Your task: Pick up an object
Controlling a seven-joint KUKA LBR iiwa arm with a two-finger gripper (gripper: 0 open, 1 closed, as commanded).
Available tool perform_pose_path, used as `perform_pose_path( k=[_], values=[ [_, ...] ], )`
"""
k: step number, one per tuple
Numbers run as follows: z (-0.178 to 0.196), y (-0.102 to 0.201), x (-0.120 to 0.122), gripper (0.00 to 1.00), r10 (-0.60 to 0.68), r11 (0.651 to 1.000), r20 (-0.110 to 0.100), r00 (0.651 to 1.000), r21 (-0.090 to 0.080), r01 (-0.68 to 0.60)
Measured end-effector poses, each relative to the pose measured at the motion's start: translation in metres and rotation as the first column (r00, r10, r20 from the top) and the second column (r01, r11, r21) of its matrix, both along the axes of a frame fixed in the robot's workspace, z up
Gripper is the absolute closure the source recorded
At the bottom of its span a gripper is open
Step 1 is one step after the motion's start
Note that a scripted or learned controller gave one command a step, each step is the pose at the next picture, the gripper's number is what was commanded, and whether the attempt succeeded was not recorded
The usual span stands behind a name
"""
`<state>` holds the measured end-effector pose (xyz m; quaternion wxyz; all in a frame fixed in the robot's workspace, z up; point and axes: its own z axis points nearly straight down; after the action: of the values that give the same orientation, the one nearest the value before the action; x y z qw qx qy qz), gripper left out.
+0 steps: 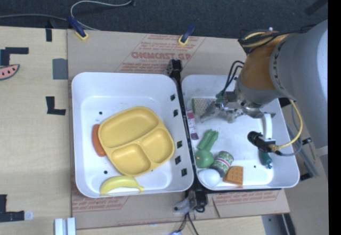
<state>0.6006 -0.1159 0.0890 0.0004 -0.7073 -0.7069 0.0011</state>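
The right bin [282, 175] holds a green plastic vegetable [205, 148], a small labelled can [224, 161], an orange waffle-like piece [234, 175] and a white egg [211, 177] near its front. A grey textured piece [201, 105] lies at the bin's back left, and a pink packet [192, 124] runs along the left wall. My gripper [222, 110] hangs low over the back of the right bin, just right of the grey piece. No object shows between its fingers.
The left bin [85, 122] holds a yellow divided plate [136, 139] with an orange item [98, 139] tucked under its left edge and a banana [120, 185] at the front. The arm's orange band [261, 69] and grey body cover the right bin's back right.
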Motion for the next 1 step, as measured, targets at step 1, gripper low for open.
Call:
perform_pose_path(
  k=[1],
  values=[
    [0.009, 0.0009, 0.0, 1.0, 0.001, 1.0, 0.0, 1.0, 0.002, -0.001]
  ],
)
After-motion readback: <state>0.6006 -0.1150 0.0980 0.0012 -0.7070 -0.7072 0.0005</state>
